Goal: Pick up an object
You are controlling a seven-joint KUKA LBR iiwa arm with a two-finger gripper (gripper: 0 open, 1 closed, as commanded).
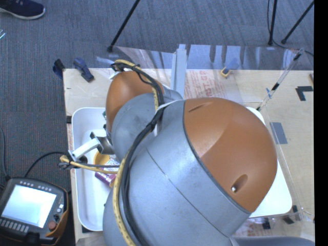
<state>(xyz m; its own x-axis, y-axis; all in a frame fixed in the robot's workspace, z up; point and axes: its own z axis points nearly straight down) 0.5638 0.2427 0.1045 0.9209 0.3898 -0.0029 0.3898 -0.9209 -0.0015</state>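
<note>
Bulk of the arm (pixel 205 173) covers the lower middle of the frame, reaching over the left bin (pixel 82 209). A dark red packet (pixel 104 178) lies at centre left beside a yellow piece (pixel 100 160). Whether the pincer (pixel 104 146) is apart or together, I cannot tell. It should come down straight and centred on the packet: the bin's left wall is near, and its lower-left floor is open.

The arm (pixel 169 199) is rounded grey metal with 2 glossy orange caps (pixel 225 147), the nearer large one marked by 1 small hole. A yellow cable (pixel 119 188) and a black cable (pixel 141 132) trail along its left side.
</note>
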